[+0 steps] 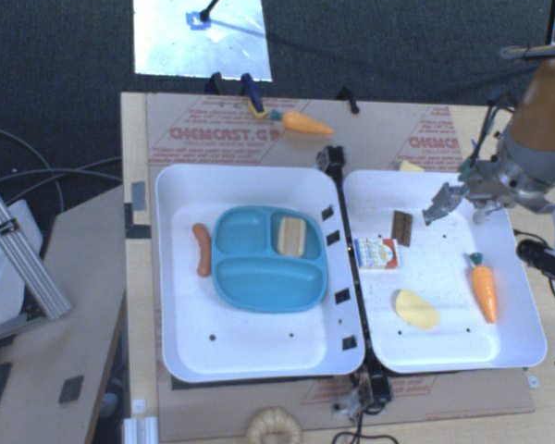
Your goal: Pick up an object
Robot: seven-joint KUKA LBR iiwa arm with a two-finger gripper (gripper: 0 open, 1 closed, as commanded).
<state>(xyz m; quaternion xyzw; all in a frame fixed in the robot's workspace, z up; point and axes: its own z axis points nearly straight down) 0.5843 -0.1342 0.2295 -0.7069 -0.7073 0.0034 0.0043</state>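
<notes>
Yellow chip (416, 310) nearest me. Gripper (464, 202) open, holding nothing. Brown bar (402, 228) just left of it, standing lengthwise, my closest pick.

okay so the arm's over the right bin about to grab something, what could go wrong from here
1. The gripper hangs near the bin's back right corner, between the brown bar and the carrot; coming straight down it may close on bare floor.
2. The brown bar lies right by the small carton, so a grasp there could nudge or catch both.
3. The yellow piece looks flat and may slip.
</notes>
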